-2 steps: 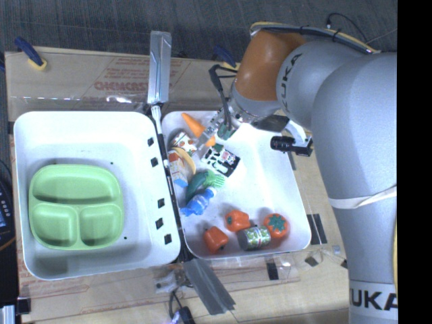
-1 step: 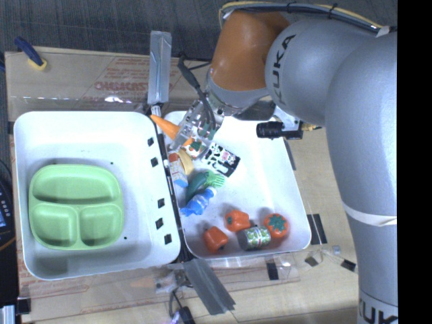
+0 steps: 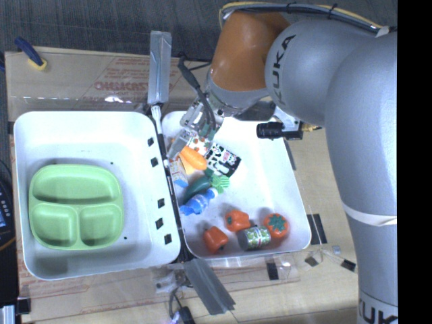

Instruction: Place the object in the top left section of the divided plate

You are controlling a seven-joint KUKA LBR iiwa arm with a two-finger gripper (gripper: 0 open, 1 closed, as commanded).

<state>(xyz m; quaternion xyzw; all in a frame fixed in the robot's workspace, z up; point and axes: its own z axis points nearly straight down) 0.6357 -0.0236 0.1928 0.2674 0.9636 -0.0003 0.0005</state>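
A green divided plate (image 3: 76, 204) lies in the left white bin (image 3: 81, 124), with one long section at its far side and two smaller ones at its near side; nothing lies in it. My gripper (image 3: 191, 134) hangs low over the far left corner of the right bin (image 3: 287, 181), directly above an orange carrot-like toy (image 3: 194, 160) that lies against the bin's left wall. The view does not show a thing held in the gripper.
The right bin also holds a black-and-white patterned piece (image 3: 223, 158), a green toy (image 3: 216, 180), a blue toy (image 3: 196, 202), an orange pepper (image 3: 237, 220), a red piece (image 3: 214, 238), a small can (image 3: 255, 237) and a tomato (image 3: 277, 225). A divider wall (image 3: 164, 181) separates the bins.
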